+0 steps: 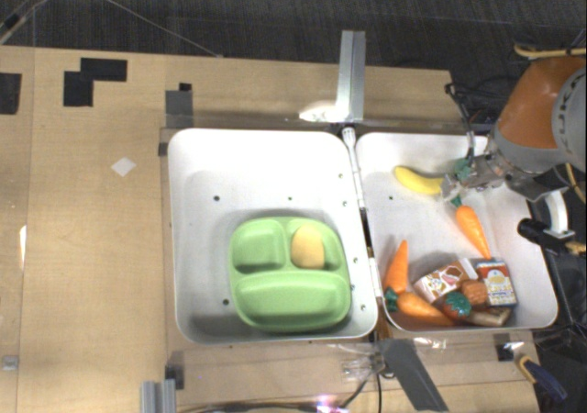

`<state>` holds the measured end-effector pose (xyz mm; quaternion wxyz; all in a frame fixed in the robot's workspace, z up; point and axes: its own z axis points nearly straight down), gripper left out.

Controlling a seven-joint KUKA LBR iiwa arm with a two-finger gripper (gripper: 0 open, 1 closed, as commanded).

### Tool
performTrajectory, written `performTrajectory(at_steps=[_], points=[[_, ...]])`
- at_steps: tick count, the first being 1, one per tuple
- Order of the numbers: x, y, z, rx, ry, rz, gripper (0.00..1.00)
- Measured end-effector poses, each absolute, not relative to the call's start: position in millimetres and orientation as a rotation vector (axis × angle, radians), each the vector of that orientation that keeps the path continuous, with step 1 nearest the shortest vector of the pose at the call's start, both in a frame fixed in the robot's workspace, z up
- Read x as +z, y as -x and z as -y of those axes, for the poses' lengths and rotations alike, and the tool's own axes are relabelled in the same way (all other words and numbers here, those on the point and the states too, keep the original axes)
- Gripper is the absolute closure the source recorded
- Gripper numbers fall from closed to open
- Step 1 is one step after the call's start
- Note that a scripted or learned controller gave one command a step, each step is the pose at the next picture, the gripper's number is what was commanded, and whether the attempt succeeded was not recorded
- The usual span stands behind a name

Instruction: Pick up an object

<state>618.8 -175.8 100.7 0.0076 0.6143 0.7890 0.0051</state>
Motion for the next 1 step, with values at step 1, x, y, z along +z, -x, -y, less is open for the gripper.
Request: performTrajectory(at_steps=[1], points=[[237.7,-594.1,85.4,0.003,-1.968,-2.445,1.00]])
